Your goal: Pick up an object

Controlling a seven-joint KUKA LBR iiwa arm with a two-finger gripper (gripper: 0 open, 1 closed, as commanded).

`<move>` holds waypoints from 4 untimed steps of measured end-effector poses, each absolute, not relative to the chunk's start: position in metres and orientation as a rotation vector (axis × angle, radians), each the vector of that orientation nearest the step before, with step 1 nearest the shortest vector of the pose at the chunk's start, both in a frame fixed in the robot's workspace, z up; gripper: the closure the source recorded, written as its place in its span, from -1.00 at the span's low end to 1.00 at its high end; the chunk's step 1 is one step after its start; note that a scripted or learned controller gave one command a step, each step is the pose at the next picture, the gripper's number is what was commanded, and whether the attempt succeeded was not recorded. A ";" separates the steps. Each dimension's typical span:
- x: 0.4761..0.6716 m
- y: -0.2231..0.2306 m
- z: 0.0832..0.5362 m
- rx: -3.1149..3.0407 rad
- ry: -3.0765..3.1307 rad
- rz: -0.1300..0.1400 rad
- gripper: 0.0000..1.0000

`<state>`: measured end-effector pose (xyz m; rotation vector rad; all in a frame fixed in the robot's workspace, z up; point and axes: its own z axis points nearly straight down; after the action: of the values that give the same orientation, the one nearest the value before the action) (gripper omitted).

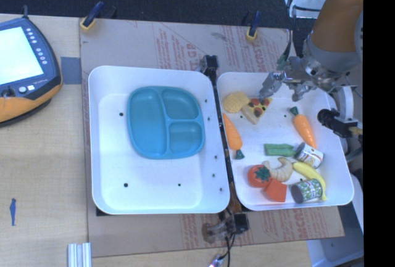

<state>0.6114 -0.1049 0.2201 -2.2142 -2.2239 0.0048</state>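
Both bins (105,136) were white; the divided plate (165,121) was turquoise, two carrots (303,126) orange with green tops, the banana (310,172) yellow, the tomato (257,175) red, the arm (336,19) grey and orange

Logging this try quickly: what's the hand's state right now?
Hand: open, holding nothing, above the right bin near the pizza slice.

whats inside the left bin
The left bin holds one thing: a blue divided plate lying flat, its three compartments bare. A few dark dots mark the bin floor around it. Whatever lies beneath the plate is covered.
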 end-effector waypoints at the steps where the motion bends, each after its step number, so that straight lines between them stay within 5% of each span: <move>1: 0.638 -0.115 0.090 -2.212 -2.225 0.009 -1.00; 2: 0.638 -0.117 0.103 -2.208 -2.226 0.015 1.00; 3: 0.638 -0.117 0.102 -2.208 -2.227 0.015 -1.00; 4: 0.638 -0.117 0.113 -2.207 -2.226 0.017 1.00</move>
<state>0.6382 -0.1175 0.1129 -2.2068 -2.2263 0.0172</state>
